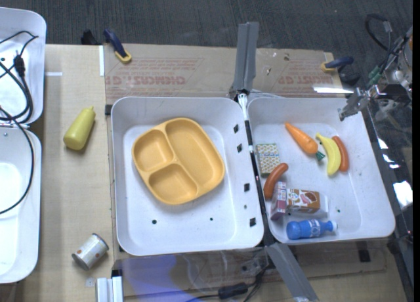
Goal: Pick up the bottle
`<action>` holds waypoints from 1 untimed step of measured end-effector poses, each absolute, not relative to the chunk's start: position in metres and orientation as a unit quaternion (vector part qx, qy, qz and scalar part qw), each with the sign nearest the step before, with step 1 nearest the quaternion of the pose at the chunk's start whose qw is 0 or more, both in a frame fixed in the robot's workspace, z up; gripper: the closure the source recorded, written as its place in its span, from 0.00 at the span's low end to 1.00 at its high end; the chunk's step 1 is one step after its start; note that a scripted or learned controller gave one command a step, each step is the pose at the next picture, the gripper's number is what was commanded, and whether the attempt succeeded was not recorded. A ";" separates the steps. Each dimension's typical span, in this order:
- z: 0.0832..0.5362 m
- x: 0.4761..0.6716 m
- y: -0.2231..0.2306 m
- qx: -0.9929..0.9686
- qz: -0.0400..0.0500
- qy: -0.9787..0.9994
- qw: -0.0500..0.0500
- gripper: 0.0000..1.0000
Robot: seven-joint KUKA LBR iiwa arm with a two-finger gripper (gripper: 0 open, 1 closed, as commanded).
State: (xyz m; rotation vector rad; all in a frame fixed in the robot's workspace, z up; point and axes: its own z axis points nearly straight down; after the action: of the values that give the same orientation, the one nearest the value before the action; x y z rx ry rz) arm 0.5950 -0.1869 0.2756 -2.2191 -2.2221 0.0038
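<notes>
Near right bin's front wall, small blue plastic bottle is lying sideways, touching milk carton; my hand is hovering at far corner, grip unclear.

The bottle is blue with a white label and white cap, lying on its side, cap pointing right, well below and left of the claw.

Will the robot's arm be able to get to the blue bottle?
Probably yes. The blue bottle lies on top in the right bin, nothing covering it, though the carton sits close beside it.
</notes>
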 end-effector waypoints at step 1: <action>0.187 0.501 -0.176 -0.535 0.000 -0.845 0.001 0.00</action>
State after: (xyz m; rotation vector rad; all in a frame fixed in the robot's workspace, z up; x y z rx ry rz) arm 0.5006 -0.1763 0.1872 -1.6802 -2.6525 0.0009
